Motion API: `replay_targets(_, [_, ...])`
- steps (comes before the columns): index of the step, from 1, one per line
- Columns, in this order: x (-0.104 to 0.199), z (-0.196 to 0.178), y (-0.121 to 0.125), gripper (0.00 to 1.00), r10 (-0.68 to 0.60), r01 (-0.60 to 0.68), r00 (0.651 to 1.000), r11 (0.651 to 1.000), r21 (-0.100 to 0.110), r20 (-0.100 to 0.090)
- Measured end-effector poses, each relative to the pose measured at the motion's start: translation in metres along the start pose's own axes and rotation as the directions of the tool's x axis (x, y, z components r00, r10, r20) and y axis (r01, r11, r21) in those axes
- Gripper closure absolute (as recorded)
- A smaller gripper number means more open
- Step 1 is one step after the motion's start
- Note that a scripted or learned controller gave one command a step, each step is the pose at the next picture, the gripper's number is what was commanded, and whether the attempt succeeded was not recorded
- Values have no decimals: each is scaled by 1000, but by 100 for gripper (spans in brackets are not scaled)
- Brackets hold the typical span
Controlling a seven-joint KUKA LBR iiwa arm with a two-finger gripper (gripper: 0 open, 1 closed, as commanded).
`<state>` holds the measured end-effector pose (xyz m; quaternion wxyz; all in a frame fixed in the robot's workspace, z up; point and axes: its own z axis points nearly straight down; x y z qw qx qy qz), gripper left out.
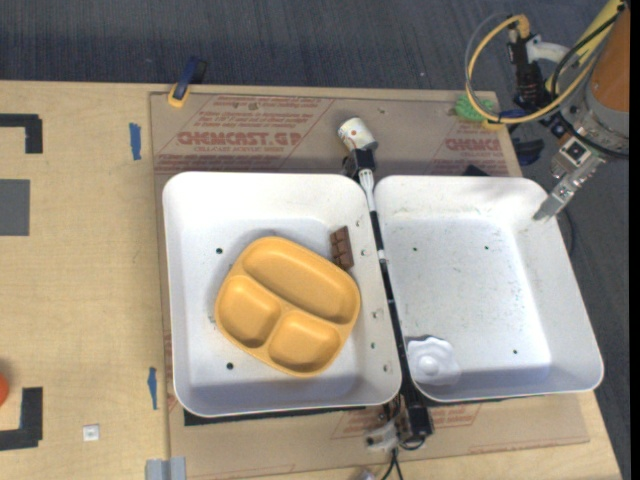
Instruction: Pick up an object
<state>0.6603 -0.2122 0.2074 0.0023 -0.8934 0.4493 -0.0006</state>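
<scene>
Claw [556,198] over far right corner of right bin [575,313], opening impossible to tell; white object [430,358] well apart; yellow tray [288,305] farther, in left bin [190,268].

Two white bins [190,268] side by side on a brown board [250,133], blue clamp [186,80] at its edge

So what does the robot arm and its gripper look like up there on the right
The arm shows an orange band with grey metal below it. Yellow and black cables loop beside it. The gripper ends in slim, silvery metal fingers, with a small white tag just above.
</scene>
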Motion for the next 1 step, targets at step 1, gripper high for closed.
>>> replay_targets(1, [-11, 33, 1, 100, 386, -386, 923, 923, -3, 1])
